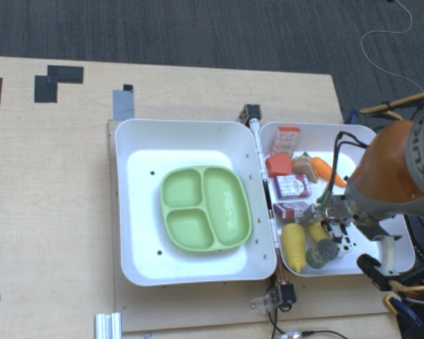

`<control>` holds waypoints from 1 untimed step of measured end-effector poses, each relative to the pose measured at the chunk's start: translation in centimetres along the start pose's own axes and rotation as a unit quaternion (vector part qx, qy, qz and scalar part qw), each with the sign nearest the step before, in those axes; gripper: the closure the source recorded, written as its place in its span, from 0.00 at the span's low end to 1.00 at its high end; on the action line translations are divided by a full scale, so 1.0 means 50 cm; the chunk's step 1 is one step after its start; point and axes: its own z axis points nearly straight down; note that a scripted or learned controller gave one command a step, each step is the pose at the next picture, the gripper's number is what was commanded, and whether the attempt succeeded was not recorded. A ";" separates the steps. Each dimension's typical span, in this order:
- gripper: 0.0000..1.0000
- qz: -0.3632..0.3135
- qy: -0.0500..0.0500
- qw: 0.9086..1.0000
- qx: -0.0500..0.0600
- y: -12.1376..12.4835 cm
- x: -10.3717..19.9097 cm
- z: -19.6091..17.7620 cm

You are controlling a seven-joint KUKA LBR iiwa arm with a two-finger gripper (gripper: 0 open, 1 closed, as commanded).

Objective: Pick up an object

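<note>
Pincer [324,221] down in right bin [403,256], lower right of frame, over yellow toy [292,244]. Can't tell my grip state. Nothing lifted yet; pick still ahead.

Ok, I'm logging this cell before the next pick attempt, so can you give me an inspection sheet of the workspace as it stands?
Surface: light wooden bench bearing a left bin and a right bin, side by side.
Job's things: right bin holds a yellow banana-like toy, red block, purple packet, carrot, grey lump and a red-print packet.
Clutter: green divided plate in the left bin; dark markers on the bench.
Gripper: low over the right bin; finger state cannot be told.
Cables: black cable looping at the arm; thin wire on the floor.
Surroundings: grey carpet.
</note>
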 end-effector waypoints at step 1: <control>1.00 0.000 0.000 1.000 -0.002 0.003 0.001 -0.020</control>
